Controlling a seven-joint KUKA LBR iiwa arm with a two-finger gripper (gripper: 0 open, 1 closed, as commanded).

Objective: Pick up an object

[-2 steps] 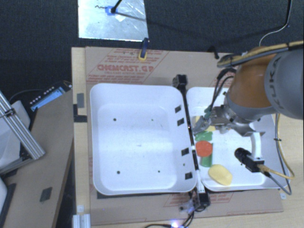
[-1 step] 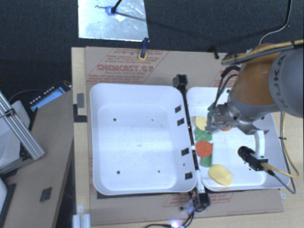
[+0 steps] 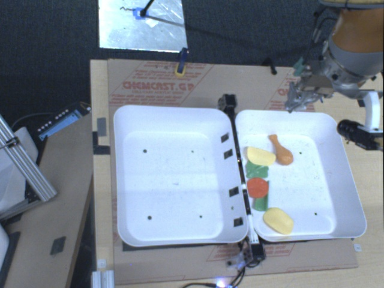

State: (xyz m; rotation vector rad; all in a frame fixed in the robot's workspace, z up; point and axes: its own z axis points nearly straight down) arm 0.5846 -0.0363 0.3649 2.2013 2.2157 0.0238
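The table (image 3: 78, 161) carries a brown board on which two shallow white bins sit side by side, joined along their inner edges by a dark hinge strip, likely so that things can be passed from one bin to the other without leaving the arm's reach. The left bin (image 3: 174, 173) has only a few small dark marks on its floor. The right bin (image 3: 336, 179) holds all the candidates for picking, and they lie crowded toward its nine o'clock side, close against the hinge wall.

The arm (image 3: 357, 35) hangs over the twelve o'clock rim of the right bin, its hand (image 3: 298, 102) pointing down just at that rim, apart from every object. Whether its grasping parts are together or apart I cannot tell; nothing is seen between them.

From larger to smaller: a yellow piece (image 3: 279, 220) lies at six o'clock in the bin; another yellow piece (image 3: 260, 156) lies near the middle-left, touching an orange drumstick-shaped toy (image 3: 280, 150) that slants toward twelve o'clock. A red round piece (image 3: 258, 187) rests on green pieces (image 3: 257, 170) between the two yellow ones.

The drumstick looks the easiest target, being nearest the hand and open on its three o'clock side.
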